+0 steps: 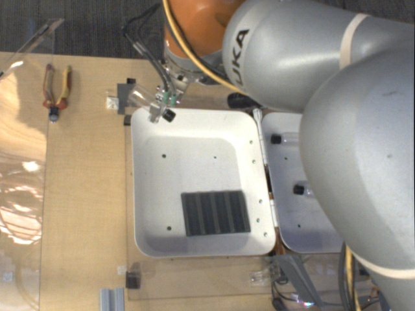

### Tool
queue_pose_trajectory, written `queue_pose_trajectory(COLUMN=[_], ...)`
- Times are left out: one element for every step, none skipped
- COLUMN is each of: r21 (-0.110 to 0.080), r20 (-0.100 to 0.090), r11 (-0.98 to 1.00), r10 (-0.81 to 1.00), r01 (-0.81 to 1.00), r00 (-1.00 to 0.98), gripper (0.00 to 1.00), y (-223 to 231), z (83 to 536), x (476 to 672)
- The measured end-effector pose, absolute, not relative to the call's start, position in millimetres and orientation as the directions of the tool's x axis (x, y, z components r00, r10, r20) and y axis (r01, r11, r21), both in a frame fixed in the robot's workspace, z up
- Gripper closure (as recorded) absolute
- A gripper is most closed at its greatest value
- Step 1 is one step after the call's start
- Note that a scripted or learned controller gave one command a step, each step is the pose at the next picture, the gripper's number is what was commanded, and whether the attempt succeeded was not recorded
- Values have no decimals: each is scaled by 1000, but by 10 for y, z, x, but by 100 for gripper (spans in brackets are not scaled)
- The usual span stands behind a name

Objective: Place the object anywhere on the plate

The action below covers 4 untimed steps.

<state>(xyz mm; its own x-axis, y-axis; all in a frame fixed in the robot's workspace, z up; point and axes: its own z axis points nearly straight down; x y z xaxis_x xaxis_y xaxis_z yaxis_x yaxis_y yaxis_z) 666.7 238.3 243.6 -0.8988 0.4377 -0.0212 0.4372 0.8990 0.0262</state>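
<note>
A dark ribbed rectangular plate [215, 212] lies flat in the near half of the left white bin [150, 173]. My gripper [162, 109] hangs over the far left corner of that bin, by its rim, well away from the plate. Its tip is small and partly hidden under the orange wrist band [194, 11]. I see nothing I can name as a held object at the tip. The big grey arm [324, 76] covers the upper right of the view.
The right white bin [292, 232] is mostly hidden under the arm. Red-handled pliers [56, 91] lie on the wooden bench at far left. Small fixtures stand by the left bin's far corner [123, 99] and near corner [133, 278].
</note>
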Motion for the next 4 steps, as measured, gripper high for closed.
queue_pose_trajectory(r21=[33, 39, 5, 6], r20=[-27, -32, -3, -3], r11=[900, 900, 873, 777], r10=[437, 435, 488, 630], r01=[436, 434, 488, 630], r00=[-899, -900, -873, -777], gripper=[100, 100, 100, 100], y=[2389, 2395, 1989, 2359], z=[2567, 2695, 1361, 2308], x=[6681, 6693, 6026, 6453])
